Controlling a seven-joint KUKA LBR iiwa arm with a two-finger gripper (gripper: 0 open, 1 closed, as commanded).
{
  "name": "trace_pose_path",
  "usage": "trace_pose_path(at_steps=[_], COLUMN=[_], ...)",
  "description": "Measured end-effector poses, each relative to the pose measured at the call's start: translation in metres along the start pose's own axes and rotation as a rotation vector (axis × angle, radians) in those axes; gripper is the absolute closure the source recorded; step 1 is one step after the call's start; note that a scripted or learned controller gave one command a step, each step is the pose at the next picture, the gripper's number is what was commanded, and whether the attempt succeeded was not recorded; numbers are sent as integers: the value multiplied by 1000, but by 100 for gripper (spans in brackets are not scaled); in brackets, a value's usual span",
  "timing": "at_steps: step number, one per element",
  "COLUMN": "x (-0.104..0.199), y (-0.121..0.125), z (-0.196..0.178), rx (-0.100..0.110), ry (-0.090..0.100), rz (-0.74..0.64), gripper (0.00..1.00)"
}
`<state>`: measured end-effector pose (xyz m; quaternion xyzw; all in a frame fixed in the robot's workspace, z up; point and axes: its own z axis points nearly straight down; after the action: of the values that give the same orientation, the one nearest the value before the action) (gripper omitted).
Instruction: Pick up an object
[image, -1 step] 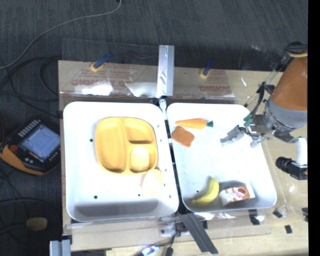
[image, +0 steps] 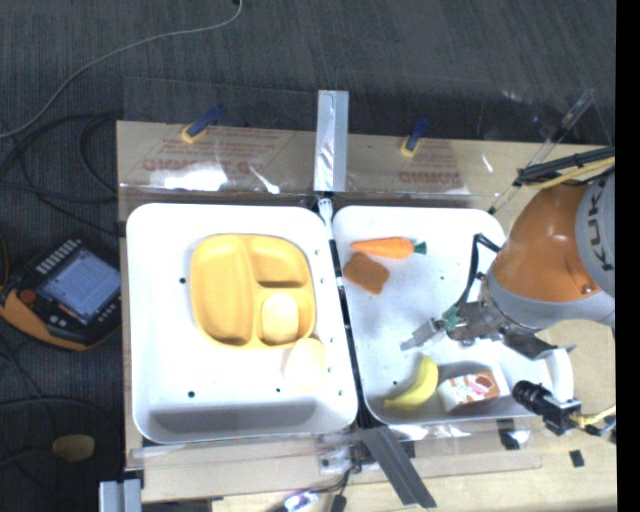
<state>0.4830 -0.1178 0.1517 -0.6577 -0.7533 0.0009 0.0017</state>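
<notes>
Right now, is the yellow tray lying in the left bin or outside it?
In. The yellow tray lies flat inside the left bin, with white floor showing around it.

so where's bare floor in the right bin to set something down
Right bin: bare floor mid-left, bordered by the carrot and brown piece above and the banana below. Crowded bottom right: banana, small carton, and the gripper overhead.

Gripper (image: 432, 334) hovers, perhaps empty, just above the banana (image: 418, 386) in the right bin (image: 400, 300).
</notes>
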Motion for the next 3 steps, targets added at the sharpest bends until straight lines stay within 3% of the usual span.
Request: trace_pose_path(at_steps=[1, 2, 3], x=[-6, -6, 44], y=[2, 4, 7], z=[63, 53, -31], rx=[-9, -14, -1], ry=[-4, -4, -1], rz=[-162, -160, -215], gripper=[0, 100, 100])
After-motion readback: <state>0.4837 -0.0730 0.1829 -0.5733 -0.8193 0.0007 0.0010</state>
